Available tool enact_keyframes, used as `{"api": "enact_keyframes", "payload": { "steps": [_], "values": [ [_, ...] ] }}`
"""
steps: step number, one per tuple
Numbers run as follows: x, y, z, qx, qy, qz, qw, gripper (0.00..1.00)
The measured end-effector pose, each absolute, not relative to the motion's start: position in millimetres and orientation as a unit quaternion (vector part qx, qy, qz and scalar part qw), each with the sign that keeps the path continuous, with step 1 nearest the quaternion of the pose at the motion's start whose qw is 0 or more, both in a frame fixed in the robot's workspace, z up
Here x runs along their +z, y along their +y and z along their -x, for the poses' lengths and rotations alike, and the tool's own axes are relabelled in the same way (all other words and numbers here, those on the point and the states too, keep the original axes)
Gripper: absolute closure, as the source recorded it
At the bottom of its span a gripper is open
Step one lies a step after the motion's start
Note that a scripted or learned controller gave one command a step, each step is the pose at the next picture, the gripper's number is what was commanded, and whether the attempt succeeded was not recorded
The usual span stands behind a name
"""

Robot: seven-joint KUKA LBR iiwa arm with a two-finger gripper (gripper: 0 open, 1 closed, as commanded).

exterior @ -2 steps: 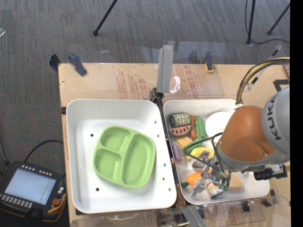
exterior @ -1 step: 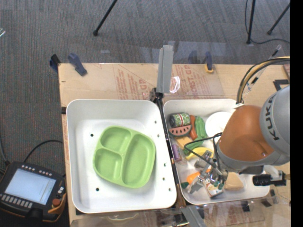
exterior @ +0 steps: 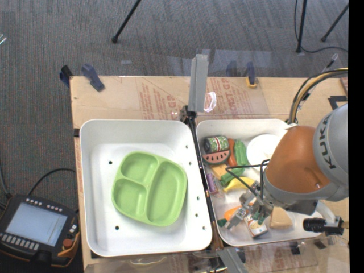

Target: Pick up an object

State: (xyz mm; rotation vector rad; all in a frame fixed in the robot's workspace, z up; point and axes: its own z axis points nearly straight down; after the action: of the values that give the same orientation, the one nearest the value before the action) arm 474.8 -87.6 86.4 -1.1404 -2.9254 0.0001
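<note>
Reaching down into the right-hand shallow white plastic bin (exterior: 267, 124), the grey arm with the orange band (exterior: 296, 166) is bringing its two-finger metal gripper (exterior: 252, 212) low over the clutter near the bin's 6 o'clock edge. Whether it is gripping anything I cannot tell (the wrist is covering much of it). Toy foods are lying close around it: an orange carrot-like piece (exterior: 232, 213) at its 9 o'clock, a tan wedge (exterior: 281, 218) at its 3 o'clock, a yellow banana (exterior: 238, 182) at its 11 o'clock. Farther toward 12 o'clock a green-labelled can (exterior: 215, 144) is sitting above a watermelon slice (exterior: 217, 156), beside a white round plate (exterior: 264, 148). In the left-hand white bin (exterior: 96, 138) a lime-green three-compartment plastic tray (exterior: 149, 187) is resting centrally.
</note>
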Motion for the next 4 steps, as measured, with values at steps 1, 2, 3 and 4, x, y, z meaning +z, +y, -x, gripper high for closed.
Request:
{"api": "enact_keyframes", "payload": {
  "steps": [1, 2, 3, 4],
  "values": [
    [87, -130, -617.1, -0.0003, -0.905, 0.426, 0.000, 0.00],
    [87, -134, -544.3, 0.0003, -0.902, 0.432, 0.002, 0.00],
    [86, -94, -489.5, 0.0001, -0.895, 0.445, 0.002, 0.00],
    [87, -95, -556.6, 0.0001, -0.883, 0.470, 0.001, 0.00]
  ]
}}
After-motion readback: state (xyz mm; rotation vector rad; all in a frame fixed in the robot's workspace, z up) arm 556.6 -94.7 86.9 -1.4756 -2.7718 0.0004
